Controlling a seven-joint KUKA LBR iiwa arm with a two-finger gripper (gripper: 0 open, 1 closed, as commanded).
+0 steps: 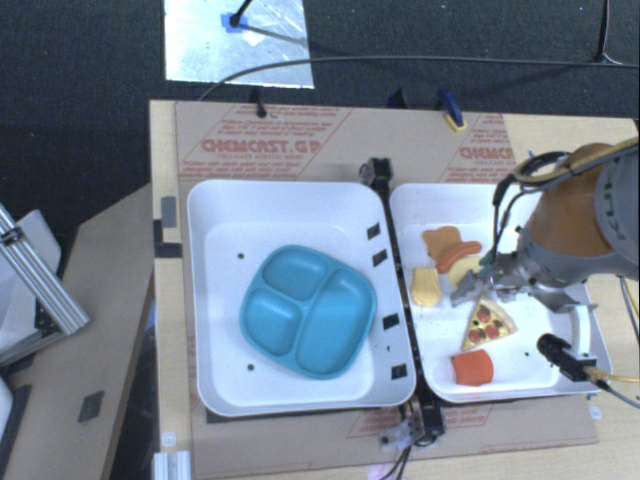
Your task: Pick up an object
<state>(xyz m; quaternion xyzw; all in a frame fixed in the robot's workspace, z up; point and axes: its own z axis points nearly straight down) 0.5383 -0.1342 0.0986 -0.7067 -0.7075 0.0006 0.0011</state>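
The right bin (520, 383) holds several toy foods. An orange piece (450, 244) lies at its back left, and a pale yellow piece (425, 288) sits by the left wall. A pizza slice (488, 324) lies in the middle, with a red-orange piece (472, 368) near the front. My gripper (487, 279) hangs low over the bin's middle, just above the pizza slice's tip and beside a small yellow bit (466, 277). The arm with its orange band (570, 213) covers the bin's right part.
The left bin (215, 268) holds a blue divided plate (308, 310). A black divider (395, 298) runs between the bins. A black part (562, 356) with a cable juts over the right bin's front right corner. A foil sheet (238, 28) lies far behind.
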